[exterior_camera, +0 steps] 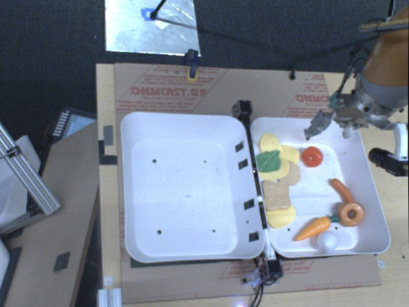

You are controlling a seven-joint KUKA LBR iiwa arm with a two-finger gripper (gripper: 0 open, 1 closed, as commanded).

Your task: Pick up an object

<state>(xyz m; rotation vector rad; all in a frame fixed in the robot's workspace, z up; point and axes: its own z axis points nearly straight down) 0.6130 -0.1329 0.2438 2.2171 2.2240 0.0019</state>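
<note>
The right bin (381, 230) holds the toy food. A red tomato (312, 157) lies near its far side. On the bin's left side a green leaf (268, 161) rests on yellow slices (271, 143), with a tan bread slice (276, 195) and another yellow piece (282, 218) below. An orange sausage (339, 188), a brown donut (351, 213), a carrot (311, 229) and a white egg (327, 240) lie at the near right. My gripper (331, 130) hovers above the bin's far edge, just beyond the tomato. It is open with nothing between its fingers.
The left bin (185, 118) sits beside the right one, with black clips (243, 110) along the shared rim. A shiny metal plate (128, 18) lies at the back. A yellow and blue clamp (192, 66) sits on the cardboard behind the bins.
</note>
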